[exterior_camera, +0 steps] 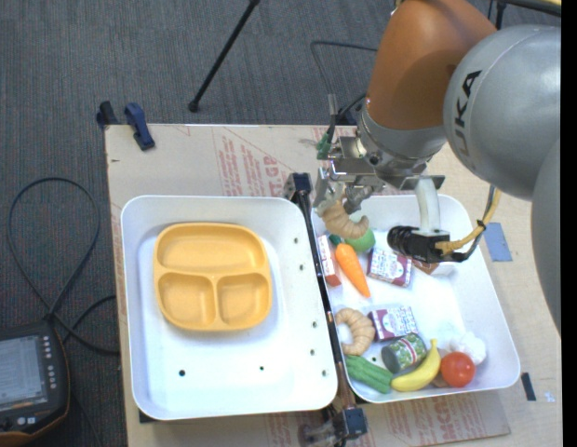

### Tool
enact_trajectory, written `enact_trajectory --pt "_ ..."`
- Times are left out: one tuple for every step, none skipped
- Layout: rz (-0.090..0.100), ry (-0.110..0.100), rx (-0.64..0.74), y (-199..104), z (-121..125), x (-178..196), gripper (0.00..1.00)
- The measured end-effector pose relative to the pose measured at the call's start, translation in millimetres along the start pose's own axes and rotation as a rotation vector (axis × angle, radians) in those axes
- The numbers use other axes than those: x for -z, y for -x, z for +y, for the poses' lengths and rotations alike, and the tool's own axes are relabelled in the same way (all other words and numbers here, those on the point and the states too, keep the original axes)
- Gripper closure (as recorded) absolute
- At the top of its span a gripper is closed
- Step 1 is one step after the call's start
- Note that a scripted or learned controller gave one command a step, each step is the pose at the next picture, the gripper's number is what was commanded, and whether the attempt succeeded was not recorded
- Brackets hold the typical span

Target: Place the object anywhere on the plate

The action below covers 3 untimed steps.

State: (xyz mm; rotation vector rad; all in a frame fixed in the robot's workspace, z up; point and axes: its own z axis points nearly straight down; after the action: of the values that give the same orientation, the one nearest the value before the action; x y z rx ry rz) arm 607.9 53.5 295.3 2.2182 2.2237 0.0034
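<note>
Nothing lies on the yellow plate (pixel 214 277) yet. Right of the plate, the pincer (pixel 349 203) hangs just above a croissant (pixel 344 221); whether it grips I cannot tell.

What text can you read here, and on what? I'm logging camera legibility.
"KU", black letters cut off on the grey robot arm.
Red mirrored print on the brown cardboard sheet: unreadable.
Labels on the small purple cartons and the dark tin can: too small.

Orange three-compartment plate (pixel 214 277) flat in left bin, empty.
</note>
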Motion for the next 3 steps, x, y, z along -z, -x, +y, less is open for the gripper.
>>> enact_trajectory --pt "-0.001 -0.001 0.002 2 23 3 1.0" --pt "0.0 0.0 0.001 -61 36 14 1.0" --pt "0.001 0.003 0.003 -135 37 91 1.0"
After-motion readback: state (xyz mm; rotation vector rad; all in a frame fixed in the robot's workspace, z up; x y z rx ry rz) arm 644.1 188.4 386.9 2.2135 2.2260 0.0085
